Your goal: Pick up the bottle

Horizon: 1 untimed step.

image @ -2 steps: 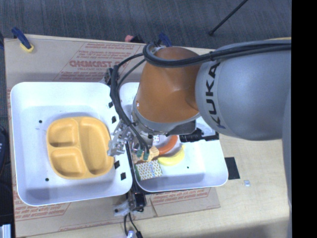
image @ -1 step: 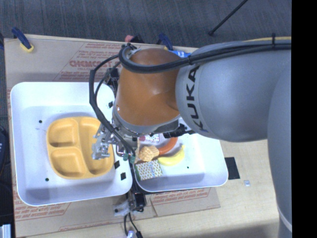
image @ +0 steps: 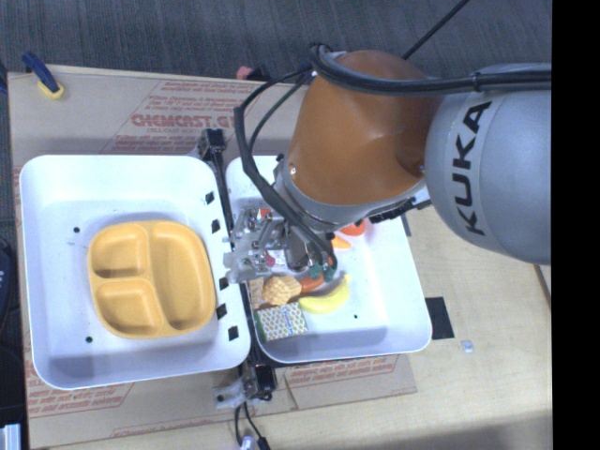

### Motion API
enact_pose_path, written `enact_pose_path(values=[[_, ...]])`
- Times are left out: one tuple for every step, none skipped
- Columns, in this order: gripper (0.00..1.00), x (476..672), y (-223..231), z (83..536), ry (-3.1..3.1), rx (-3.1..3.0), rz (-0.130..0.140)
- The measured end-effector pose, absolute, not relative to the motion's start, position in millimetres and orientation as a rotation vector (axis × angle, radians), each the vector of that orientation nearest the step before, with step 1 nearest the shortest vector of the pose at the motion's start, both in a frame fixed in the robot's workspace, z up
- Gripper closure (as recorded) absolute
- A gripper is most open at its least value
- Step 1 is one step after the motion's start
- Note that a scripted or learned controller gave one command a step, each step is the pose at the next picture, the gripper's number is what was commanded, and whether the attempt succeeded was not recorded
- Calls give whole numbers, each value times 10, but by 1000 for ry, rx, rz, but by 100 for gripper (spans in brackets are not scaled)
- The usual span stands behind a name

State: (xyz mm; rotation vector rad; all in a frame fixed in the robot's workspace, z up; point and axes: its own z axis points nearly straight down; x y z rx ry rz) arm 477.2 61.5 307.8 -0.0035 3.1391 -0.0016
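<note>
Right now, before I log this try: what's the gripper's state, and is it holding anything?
Gripper: low in the right bin among the cluttered items; whether it grips anything cannot be told.

We see a yellow sectioned tray [image: 150, 277] lying in the left white bin [image: 56, 186], and in the right bin [image: 398, 293] a banana [image: 328, 298], a cracker [image: 277, 290] and a patterned packet [image: 281, 322].
</note>
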Motion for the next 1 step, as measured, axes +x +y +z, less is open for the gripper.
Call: enact_pose_path(values=[[100,4821,606,1910,3140,-119,-1]])
